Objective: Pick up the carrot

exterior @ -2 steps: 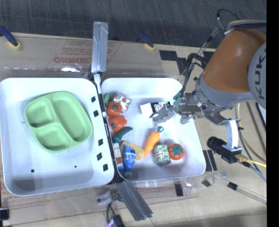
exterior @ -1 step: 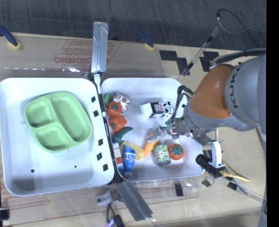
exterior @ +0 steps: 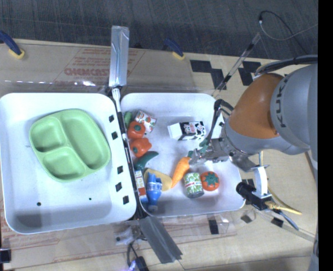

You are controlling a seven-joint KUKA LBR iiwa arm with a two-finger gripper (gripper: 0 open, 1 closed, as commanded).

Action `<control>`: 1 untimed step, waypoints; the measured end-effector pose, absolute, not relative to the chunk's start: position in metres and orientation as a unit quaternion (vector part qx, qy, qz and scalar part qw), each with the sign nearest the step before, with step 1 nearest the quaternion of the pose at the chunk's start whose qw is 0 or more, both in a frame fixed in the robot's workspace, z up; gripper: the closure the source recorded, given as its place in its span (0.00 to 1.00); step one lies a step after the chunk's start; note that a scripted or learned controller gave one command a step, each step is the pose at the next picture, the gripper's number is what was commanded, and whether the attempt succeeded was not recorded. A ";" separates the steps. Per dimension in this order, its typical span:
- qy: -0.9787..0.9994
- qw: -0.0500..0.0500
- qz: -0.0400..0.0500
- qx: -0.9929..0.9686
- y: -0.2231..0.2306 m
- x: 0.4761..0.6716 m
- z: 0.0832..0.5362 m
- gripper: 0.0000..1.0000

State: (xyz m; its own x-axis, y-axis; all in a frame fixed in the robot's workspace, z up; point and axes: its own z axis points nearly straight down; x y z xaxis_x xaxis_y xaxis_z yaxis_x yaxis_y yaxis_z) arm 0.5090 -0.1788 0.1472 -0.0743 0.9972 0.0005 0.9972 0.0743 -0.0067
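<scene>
Carrot [exterior: 180,170] lies tilted in right bin [exterior: 172,101], between blue bottle [exterior: 153,191] and green can [exterior: 193,185]. Gripper [exterior: 203,152] hangs just right of carrot's upper end, perhaps touching it; whether jaws are open or closed cannot be told. Green divided plate [exterior: 70,144] sits in left bin [exterior: 19,219].

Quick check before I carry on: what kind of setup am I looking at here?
Most likely a lab bench for robot picking trials: two white bins clamped on cardboard, toy food such as the carrot and a green divided plate, and loose cables by the arm.
</scene>
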 end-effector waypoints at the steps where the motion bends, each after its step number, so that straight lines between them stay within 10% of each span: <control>1: -0.733 0.002 0.002 -0.680 -0.179 0.509 0.147 0.00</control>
